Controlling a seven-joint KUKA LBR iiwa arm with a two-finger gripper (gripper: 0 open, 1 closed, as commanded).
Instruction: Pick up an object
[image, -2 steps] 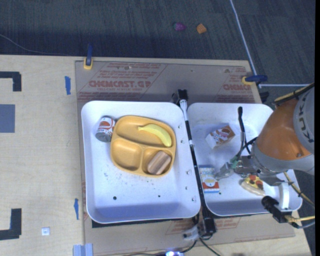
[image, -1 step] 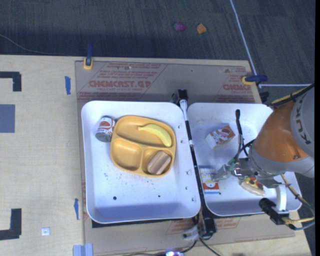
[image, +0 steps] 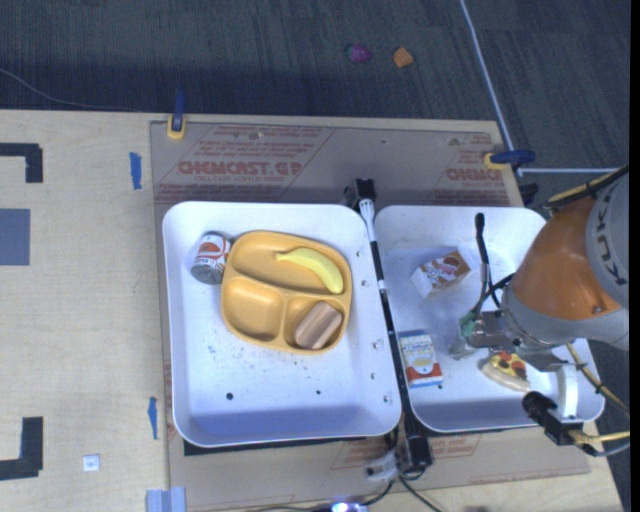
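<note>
Camera view: arm low over right bin, no grasp confirmed

Camera view showed two white bins side by side on the bench. The left bin (image: 190, 400) carried a yellow divided tray (image: 262, 305); a banana (image: 312, 267) lay in the tray's upper compartment and a hot dog bun (image: 317, 325) in its lower right one. A small can (image: 209, 258) lay on its side just beside the tray's left rim, touching or nearly so.

The right bin (image: 440, 410) held the loose items. A small carton (image: 442, 272) sat tilted near the middle, well apart from the arm's wrist. A flat blue-and-white box (image: 420, 360) lay close to the bin's left wall. A pizza-slice toy (image: 507, 371) lay near the lower right corner.

The arm reached in from the right, its orange band (image: 560, 275) over the bin's right side. The gripper (image: 478, 335) hung low, between the flat box and the pizza slice, nearest the slice. From where I stood the wrist and cabling covered the tips, so the pincer's state could not be told, and nothing could be seen held.

Judgement: the pose suggested a descent toward the right-hand items, likely the pizza slice. The slice lay flat near the wall, which may leave little room for a clean grip.
</note>
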